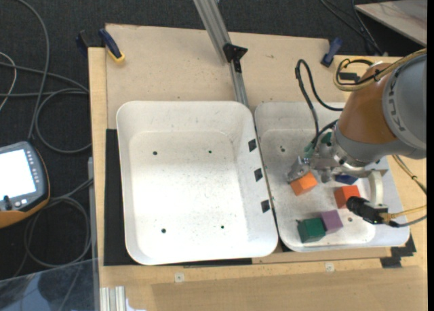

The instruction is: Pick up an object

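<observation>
2 shallow white bins are sitting side by side on the wooden desk (169, 66). The arm (380, 113) is reaching in from the right above the right bin (278, 133), its grey body and orange band covering much of that bin's far right part. The hand (300, 169) is hanging low near the middle of the right bin. An orange block (304, 183) is lying right at its tip, touching it or very nearly so. From this slant I cannot tell whether the hand is wide, narrow or gripping the block. A second orange block (344, 194) is lying to the right of the first, close under the wrist. Nearer the front edge of the same bin, a green block (312, 230) and a purple block (332, 219) are sitting together, touching or just beside each other, with the purple one to the right. The left bin (183, 174) is showing a speckled white floor with 4 small dark dots. A metal rail (210, 15) is slanting down from the top of the view and ending at the gap between the 2 bins. A blue clamp (110, 44) is sitting at the desk's back left corner. A teach pendant (17, 182) is lying on the dark floor to the left, among loose cables (41, 99).
</observation>
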Motion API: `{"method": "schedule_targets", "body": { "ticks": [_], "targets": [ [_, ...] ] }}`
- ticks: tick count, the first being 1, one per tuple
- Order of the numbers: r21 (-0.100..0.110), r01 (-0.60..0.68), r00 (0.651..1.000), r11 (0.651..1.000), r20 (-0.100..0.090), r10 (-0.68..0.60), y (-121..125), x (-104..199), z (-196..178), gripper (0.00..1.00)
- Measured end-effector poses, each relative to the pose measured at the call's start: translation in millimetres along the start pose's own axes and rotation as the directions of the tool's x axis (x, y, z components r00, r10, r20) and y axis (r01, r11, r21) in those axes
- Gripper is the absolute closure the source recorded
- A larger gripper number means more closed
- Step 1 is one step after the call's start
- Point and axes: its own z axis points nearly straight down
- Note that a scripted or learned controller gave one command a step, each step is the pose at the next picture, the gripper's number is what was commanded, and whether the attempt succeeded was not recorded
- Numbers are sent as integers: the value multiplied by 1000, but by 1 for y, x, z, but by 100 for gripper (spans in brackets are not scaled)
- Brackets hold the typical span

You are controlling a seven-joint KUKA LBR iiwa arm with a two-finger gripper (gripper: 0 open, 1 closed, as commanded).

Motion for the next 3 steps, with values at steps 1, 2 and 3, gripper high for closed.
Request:
{"method": "schedule_targets", "body": {
  "ticks": [1, 2, 3],
  "targets": [
    [-8, 0, 1000, 1000, 2, 0, 2, -1, -14, 100],
    [-12, 1, 1000, 1000, 4, -1, 8, 0, -58, 100],
    [-14, 2, 1000, 1000, 4, -2, 4, 6, -119, 100]
  ]
}}
